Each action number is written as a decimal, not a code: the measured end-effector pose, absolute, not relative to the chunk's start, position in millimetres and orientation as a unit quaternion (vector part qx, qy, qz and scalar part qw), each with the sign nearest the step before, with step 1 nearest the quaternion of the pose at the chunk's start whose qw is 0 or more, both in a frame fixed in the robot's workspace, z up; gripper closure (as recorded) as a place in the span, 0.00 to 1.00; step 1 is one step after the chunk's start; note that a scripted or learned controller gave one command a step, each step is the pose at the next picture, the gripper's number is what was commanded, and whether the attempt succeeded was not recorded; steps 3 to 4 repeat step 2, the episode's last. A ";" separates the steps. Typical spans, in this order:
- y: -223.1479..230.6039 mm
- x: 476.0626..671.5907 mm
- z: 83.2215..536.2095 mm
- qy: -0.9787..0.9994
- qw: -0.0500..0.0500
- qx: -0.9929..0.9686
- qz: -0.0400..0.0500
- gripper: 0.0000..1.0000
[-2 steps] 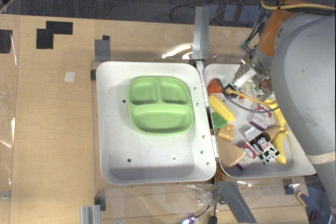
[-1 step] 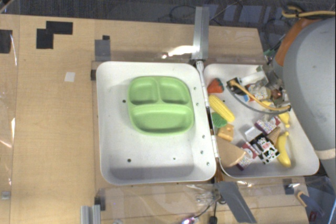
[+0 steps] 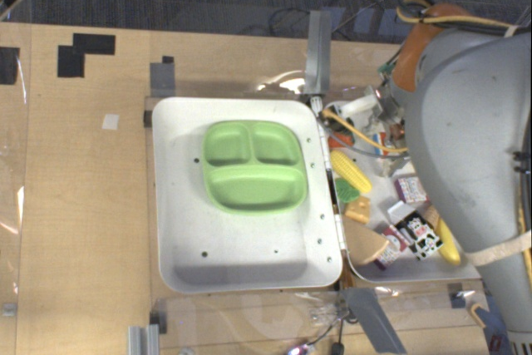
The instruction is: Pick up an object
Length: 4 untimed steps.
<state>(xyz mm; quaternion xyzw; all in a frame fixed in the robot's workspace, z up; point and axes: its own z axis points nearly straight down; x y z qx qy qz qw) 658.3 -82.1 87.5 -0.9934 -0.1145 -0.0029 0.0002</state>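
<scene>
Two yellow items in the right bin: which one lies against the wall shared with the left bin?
The corn cob, ridged with kernels, beside the shared wall. The smooth banana lies across the bin, by the grey arm.

The arm (image 3: 474,145) is a big, smooth grey body at the right of the frame, with an orange band (image 3: 411,54) at the upper end and thin cables near it.

Arm (image 3: 474,145) covers most of the cluttered right bin (image 3: 366,270), apparently leaving little room
</scene>
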 end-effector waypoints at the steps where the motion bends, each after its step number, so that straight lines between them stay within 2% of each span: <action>1: -99.1 622.8 88.8 -0.104 0.000 -0.995 -0.004 0.00; 2: -84.9 616.5 89.1 -0.104 -0.001 -0.995 -0.005 0.00; 4: -84.9 616.5 89.1 -0.104 -0.001 -0.995 -0.005 0.00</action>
